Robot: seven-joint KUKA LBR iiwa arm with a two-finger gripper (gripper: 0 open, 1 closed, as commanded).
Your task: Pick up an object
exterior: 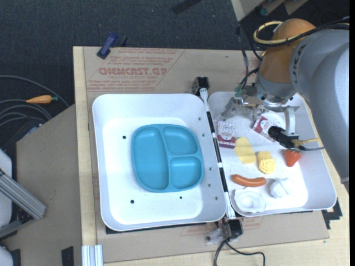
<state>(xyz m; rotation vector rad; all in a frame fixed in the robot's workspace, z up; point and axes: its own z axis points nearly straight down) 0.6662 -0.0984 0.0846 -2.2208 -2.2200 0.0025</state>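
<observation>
Gripper (265, 112) hangs low over the far end of the right bin (319, 188), positioned for a pick; its grip state cannot be told. Just beside it lies a red-and-white packet (260, 124); yellow corn (265, 162), sausage (248, 180) and blue tray (166, 157) sit nearer the camera.

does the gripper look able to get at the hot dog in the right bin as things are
Probably yes. The hot dog lies in the open with bare bin floor around it, the corn just beyond. The gripper sits at the bin's far end, nothing between.

Dark carpet floor (50, 21), wooden bench (144, 65)
</observation>
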